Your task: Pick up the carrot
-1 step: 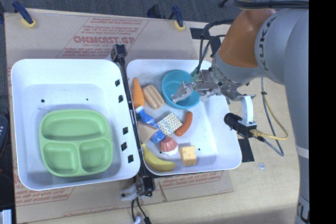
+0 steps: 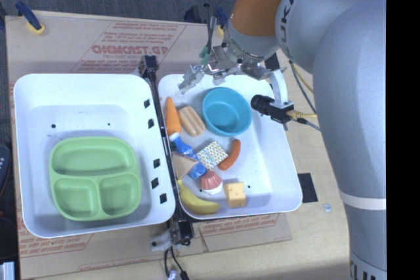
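One carrot (image 2: 172,116) is your target: it lies against the left wall of the right bin (image 2: 283,160), just left of the hot dog bun (image 2: 191,120) and well left of the blue bowl (image 2: 226,111). Your gripper (image 2: 197,73) hovers above the bowl's upper-left, fingers apparently spread and holding nothing. You're at the approach step; next, shift toward the carrot, align along its length, and descend.

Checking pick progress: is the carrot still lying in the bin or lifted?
Lying in the bin. The carrot rests along the right bin's left wall; the gripper is apart, above it.
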Controlling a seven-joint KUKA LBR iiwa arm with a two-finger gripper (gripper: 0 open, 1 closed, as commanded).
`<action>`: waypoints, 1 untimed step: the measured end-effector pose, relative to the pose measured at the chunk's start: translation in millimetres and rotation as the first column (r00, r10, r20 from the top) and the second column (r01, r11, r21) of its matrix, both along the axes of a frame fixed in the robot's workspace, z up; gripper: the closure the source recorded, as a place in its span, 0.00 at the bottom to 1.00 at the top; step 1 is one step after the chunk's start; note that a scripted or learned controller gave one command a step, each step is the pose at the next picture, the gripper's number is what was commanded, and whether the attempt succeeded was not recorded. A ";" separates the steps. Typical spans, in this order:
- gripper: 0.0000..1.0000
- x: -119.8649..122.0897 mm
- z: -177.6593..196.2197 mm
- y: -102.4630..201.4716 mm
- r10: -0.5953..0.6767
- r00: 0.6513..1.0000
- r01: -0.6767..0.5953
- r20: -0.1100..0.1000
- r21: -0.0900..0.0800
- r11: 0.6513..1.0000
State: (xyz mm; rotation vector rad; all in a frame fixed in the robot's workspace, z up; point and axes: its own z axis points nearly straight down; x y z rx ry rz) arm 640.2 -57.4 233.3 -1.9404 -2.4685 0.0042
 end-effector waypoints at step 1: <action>0.00 17.3 54.6 49.8 0.120 0.993 -0.120 0.002 -0.001 0.993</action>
